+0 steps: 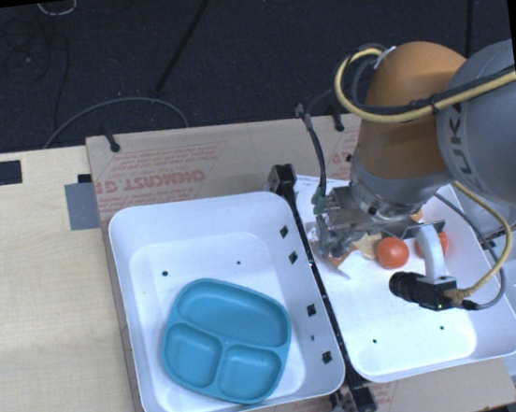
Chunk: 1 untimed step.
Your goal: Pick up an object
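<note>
A small red ball [393,251] lies in the right bin [399,347], just beside the gripper [335,235] on its side away from the other bin. Past the ball sits a second reddish thing [441,241], partly hidden, perhaps another ball. Whether the gripper is clenched or released I cannot tell. Across the divide from it, a blue divided plate [227,339] rests in the left bin [149,234].

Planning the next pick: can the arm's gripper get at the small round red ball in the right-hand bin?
Probably yes: the small round red ball lies uncovered, close beside the gripper.
</note>
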Available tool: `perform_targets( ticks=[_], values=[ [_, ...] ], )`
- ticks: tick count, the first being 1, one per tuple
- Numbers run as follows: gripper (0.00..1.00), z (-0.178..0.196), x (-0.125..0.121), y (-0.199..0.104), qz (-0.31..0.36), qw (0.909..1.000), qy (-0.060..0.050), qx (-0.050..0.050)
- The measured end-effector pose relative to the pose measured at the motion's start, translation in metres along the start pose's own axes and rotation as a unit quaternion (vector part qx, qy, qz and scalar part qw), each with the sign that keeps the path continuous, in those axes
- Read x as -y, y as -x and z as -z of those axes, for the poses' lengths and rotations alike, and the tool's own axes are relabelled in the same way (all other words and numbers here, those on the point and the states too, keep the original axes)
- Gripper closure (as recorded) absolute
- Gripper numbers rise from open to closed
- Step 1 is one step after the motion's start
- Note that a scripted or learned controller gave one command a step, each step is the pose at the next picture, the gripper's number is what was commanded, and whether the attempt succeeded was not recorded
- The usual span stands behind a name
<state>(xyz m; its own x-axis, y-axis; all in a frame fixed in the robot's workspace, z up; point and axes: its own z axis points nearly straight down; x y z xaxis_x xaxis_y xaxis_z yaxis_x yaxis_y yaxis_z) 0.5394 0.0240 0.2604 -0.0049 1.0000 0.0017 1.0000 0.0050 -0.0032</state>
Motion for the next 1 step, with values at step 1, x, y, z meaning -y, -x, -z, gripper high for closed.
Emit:
perform_targets(
  ticks=[1],
  values=[
    [1.00, -0.0237, -0.0058, -0.0539, 0.000, 1.0000, -0.002, 0.000]
  ],
)
